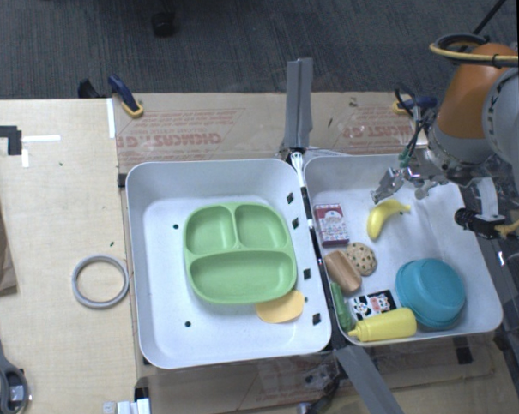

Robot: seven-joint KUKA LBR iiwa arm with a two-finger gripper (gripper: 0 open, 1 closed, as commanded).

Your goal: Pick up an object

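My gripper hangs over the back of the right bin, just above and right of a yellow banana. Nothing shows between its fingers. Also in the right bin lie a red card box, a cookie, a brown hot-dog bun, a blue bowl, a yellow mustard bottle and a small black-and-white box. The left bin holds a green divided plate and a yellow chip-like disc.
A grey divider post stands behind the seam between the bins. A grey tape ring lies on the bench left of the bins, scissors at the bottom left. A blue clamp sits at the back.
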